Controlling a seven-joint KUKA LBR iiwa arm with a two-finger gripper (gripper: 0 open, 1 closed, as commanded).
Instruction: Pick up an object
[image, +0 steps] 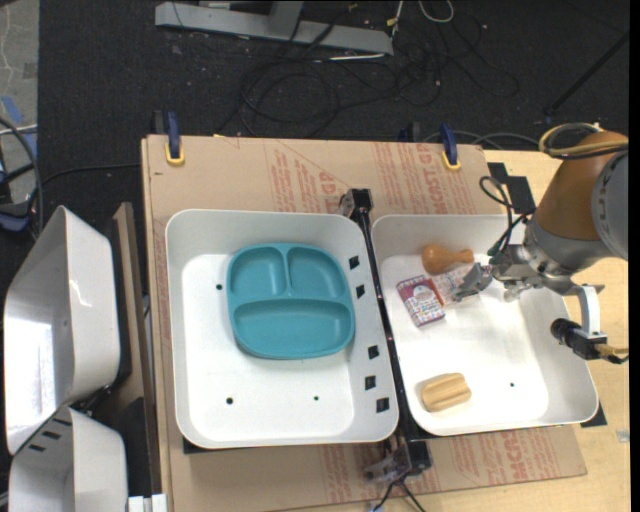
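1. The gripper (472, 283) hangs low in the right bin (520, 405), near its upper left part; whether it is open or closed cannot be told, and nothing is seen in its grasp.
2. Candidate objects: a small purple-and-white packet (421, 299) just left of the gripper, an orange-tan piece (443, 257) just above it, and a tan bun-like item (444, 391) well apart near the front wall.
3. The left bin (200, 400) holds a teal divided plate (291, 300).
4. Judgement: the packet is nearest; it lies flat, so the approach should straddle its narrow sides and descend fully before closing.
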